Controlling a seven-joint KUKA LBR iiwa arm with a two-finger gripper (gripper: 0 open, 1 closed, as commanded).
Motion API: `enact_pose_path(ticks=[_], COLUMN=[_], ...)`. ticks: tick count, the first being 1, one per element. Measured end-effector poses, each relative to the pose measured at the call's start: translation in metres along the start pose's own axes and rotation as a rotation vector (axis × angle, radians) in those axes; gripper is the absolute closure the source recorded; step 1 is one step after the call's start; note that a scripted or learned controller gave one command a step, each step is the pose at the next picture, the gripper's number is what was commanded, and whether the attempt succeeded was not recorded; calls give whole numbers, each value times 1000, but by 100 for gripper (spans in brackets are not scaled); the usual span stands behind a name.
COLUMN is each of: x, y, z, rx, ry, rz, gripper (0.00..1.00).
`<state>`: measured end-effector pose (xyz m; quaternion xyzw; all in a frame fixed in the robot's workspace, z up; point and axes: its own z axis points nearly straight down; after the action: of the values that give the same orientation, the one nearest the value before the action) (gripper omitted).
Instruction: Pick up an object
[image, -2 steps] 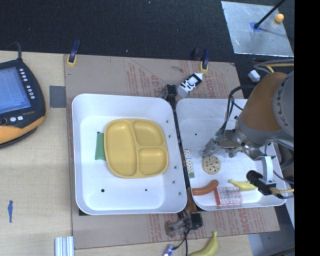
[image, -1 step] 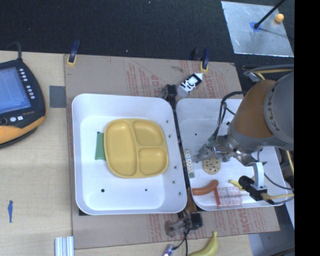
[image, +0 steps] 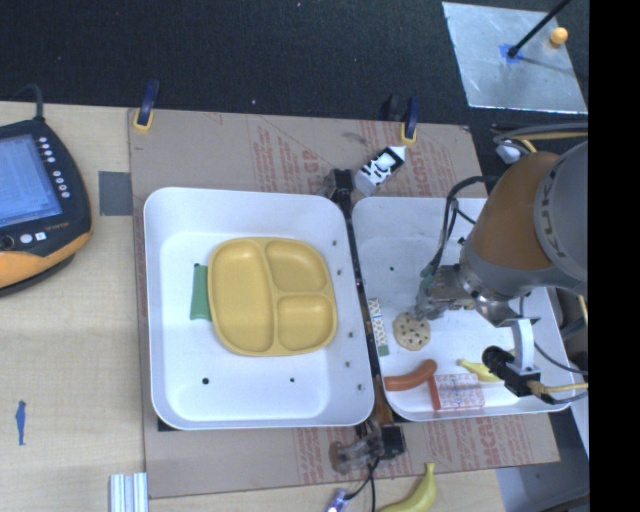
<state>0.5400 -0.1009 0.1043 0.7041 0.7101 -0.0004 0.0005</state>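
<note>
Nearest the camera, a banana (image: 419, 489) lies on the bench outside both bins, at about 6 o'clock from where they meet. Next, in the right bin (image: 400, 240), an orange sausage (image: 410, 377) sits at 7 o'clock from the bin's middle, with a red-printed card (image: 457, 392) beside it at 6 o'clock. Just beyond the sausage, at 8 o'clock and close to the bin's left wall, lies a round cookie (image: 411, 330), flat on the floor. The gripper (image: 433, 306) hangs at the cookie's 1 o'clock, very near it or touching; I cannot tell whether the pincer is spread or pressed together, and nothing can be seen held in it. Being closest, the cookie looks like the thing to pick. It should be light and stiff, perhaps brittle at the rim, and lying flat it offers little height to bite on, so the best hold is low across its width on opposite edges, with gentle pressure. In the left bin (image: 250, 400) a yellow divided plate (image: 272, 295) rests over a green strip (image: 199, 292) showing at its 9 o'clock. Farthest off, at 10 o'clock from that bin, a handheld controller (image: 35, 205) lies on the bench
</note>
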Motion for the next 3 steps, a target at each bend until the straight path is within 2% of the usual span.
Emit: enact_pose_path(ticks=[1, 2, 3], x=[0, 3, 2], y=[0, -14, -11], z=[0, 13, -1], rx=[0, 5, -1], ry=[0, 1, 1], rz=[-1, 2, 0], gripper=[0, 0, 100])
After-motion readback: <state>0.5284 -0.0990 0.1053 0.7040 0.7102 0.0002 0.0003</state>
